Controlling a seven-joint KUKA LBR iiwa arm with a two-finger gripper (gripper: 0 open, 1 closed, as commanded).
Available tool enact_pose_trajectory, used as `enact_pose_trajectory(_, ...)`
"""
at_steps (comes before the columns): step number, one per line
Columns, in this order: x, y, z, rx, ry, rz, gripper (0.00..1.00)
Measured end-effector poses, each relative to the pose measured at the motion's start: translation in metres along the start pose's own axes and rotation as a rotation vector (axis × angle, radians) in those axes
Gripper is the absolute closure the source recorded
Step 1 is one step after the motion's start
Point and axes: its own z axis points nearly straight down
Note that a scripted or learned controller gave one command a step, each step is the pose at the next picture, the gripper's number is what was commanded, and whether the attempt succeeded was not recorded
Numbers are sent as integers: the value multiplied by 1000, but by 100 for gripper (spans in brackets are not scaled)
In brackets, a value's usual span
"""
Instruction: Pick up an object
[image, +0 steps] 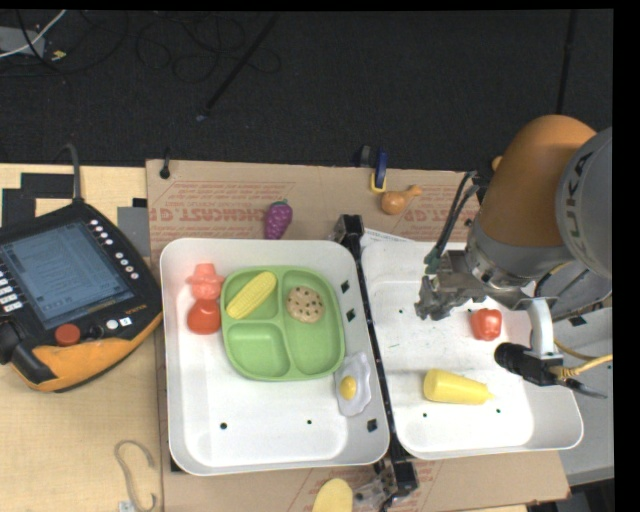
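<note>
Gripper (432, 305) hung over the right bin (560, 435), near its upper-left part, fingers pointing down at the bin floor. Dark mechanism, too blurred and foreshortened to read the finger gap; couldn't tell whether it was open or shut. Nothing visible between the fingers. Couldn't tell whether the tips touched the floor.

Right bin contents: small red object (487, 323) just right of the gripper, apart from it; yellow cone-shaped piece (456, 388) lying on its side lower down, near the bin's front. Both sat loose on the floor.

Left bin (262, 430) held a green divided plate (262, 352) with a corn cob (250, 293) in its upper-left compartment and a cookie (305, 303) in the upper-right one. Red-and-pink figure (204, 298) lay just left of the plate. Fried egg toy (349, 385) sat at the plate's lower-right corner, by the bin wall.

Outside the bins: purple grape toy (278, 218) and orange pear-shaped toy (397, 200) on the cardboard behind, yellow object (333, 494) at the front edge, teach pendant (68, 290) at far left.
</note>
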Motion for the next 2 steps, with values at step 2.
enact_pose_trajectory(2,110,16,-8,-3,0,0,100)
